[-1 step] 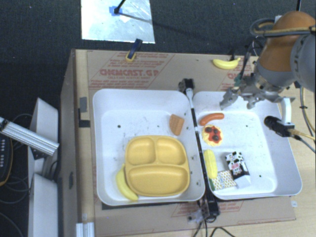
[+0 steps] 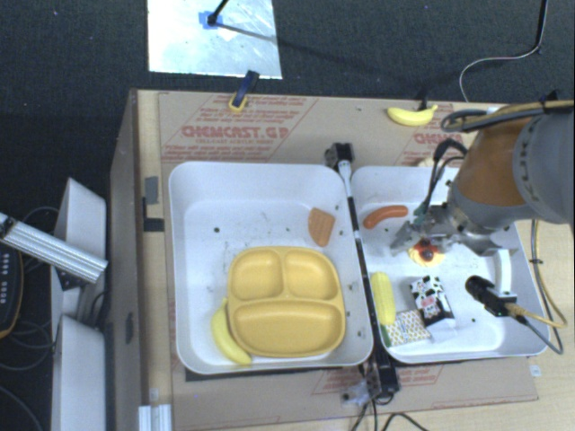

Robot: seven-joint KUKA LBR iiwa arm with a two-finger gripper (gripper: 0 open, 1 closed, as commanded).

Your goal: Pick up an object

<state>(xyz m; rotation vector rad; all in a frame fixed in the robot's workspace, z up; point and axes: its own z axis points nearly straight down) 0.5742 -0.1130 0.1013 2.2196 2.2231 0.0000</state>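
At the near edge of the right bin (image 2: 476,335), about 6 o'clock, lies a small checkered packet (image 2: 406,328). A corn cob (image 2: 382,296) lies along the bin's left wall at 8 o'clock, just beside the packet. A black-and-white box (image 2: 429,299) lies just past the packet, close to the bin's middle.

In the left bin (image 2: 207,205), a banana (image 2: 225,335) lies at 7 o'clock, curled against the near left corner of a yellow divided plate (image 2: 286,301). The plate fills the near half of that bin.

Farther in, a small yellow and red toy (image 2: 424,255) sits near the middle of the right bin, apart from the box. The gripper (image 2: 420,237) hangs directly over it, at the toy's 12 o'clock side and very close. Whether the claw is apart, together or clamped on the toy cannot be told from this angle. The grey arm (image 2: 512,173) reaches in from 3 o'clock.

Beyond the gripper, a sausage (image 2: 386,214) lies at 11 o'clock in the right bin. A tan wedge (image 2: 321,225) lies at 2 o'clock in the left bin, just past the plate.

Farthest off, a second banana (image 2: 411,113) lies on the bench (image 2: 269,128), outside the right bin at its 12 o'clock.
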